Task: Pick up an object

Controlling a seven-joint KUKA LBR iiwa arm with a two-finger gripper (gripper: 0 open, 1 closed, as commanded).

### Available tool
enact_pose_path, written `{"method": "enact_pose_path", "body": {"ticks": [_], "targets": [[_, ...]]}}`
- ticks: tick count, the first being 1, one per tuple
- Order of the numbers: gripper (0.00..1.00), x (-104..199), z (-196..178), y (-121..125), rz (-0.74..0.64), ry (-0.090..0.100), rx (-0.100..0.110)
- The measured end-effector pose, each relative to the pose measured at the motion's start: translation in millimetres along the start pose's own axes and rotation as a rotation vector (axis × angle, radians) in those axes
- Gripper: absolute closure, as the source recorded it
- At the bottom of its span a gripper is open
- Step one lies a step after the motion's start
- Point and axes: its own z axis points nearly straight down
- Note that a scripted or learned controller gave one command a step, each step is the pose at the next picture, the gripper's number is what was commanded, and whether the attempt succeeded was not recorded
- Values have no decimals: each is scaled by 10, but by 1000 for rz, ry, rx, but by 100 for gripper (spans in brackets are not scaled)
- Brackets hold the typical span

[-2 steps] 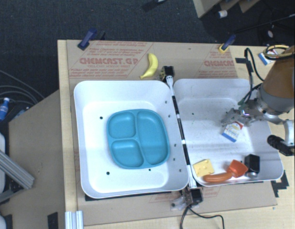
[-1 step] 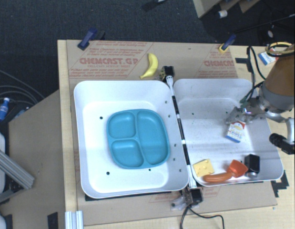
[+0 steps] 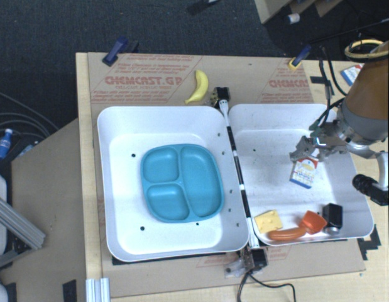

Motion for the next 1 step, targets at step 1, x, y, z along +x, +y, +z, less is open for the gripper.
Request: {"method": "enact_pose_path", "body": {"ticks": [1], "targets": [[100, 1101, -579, -383, 0, 0, 2]]}}
